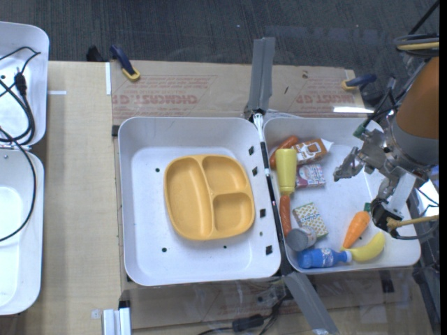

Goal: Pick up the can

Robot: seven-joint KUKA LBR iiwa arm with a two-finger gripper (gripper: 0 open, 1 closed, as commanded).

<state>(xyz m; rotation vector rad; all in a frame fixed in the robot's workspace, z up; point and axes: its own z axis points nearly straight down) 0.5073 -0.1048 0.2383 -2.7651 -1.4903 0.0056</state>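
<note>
**Arm above right bin; can resting at the bin's near-left side**

The can (302, 239) lies in the right bin (401, 260), close to the bin's near-left corner. It is grey and sits just beside the cap end of a blue bottle (323, 257), which lies along the near wall. An orange stick-shaped item (285, 213) lies just to the can's left, along the divider between the two bins.

Other contents of the right bin: a yellow bottle (286, 170) near the divider, a patterned packet (309, 219) just beyond the can, a carrot (356, 228) and a banana (369, 248) toward the near-right side.

The gripper (347, 167) sits over the far-right part of the right bin, well apart from the can. Nothing is between its fingers. Their spread cannot be determined from this view.

The left bin (133, 187) holds a yellow divided plate (208, 196).
</note>
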